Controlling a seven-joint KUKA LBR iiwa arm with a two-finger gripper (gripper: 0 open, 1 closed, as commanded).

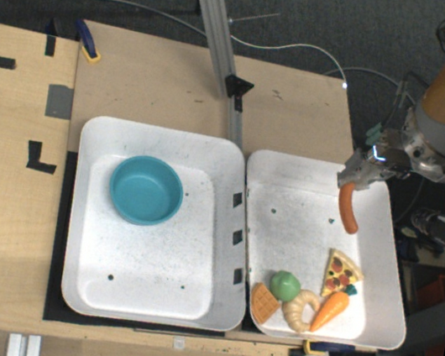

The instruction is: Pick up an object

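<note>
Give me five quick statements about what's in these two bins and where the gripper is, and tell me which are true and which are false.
1. The blue bowl sits in the left bin. True.
2. The gripper hangs over the left bin. False: it is over the right bin, at its far edge.
3. A sausage hangs from the gripper, its top end between the fingers. True.
4. The pizza slice lies inside the blue bowl. False: it lies in the right bin, beside the carrot.
5. The carrot is in the right bin's near corner area. True.
</note>
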